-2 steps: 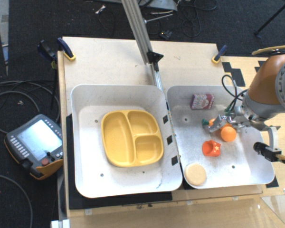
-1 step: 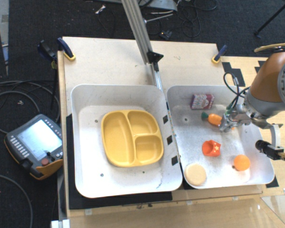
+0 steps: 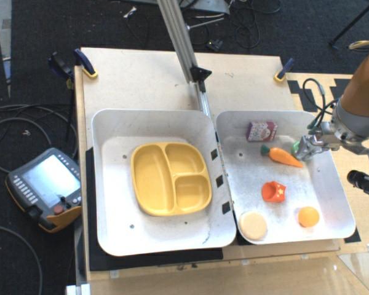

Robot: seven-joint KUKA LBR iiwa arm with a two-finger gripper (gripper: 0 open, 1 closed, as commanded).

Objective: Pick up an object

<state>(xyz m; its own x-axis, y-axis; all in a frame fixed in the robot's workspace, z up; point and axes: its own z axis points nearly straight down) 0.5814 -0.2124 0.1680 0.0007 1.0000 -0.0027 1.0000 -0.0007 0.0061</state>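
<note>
The gripper [image 3: 305, 147], its grasp impossible to tell, sits just right of the carrot [image 3: 283, 157] in the right bin [image 3: 332, 189].

You can see the arm [image 3: 363, 97] cut off by the right edge of the picture. The tool [image 3: 307, 146] is small and blurry near the carrot [image 3: 285, 157]. You cannot read the little pink box [image 3: 262, 130]. The surface [image 3: 141, 72] is cut off at the bottom.
</note>
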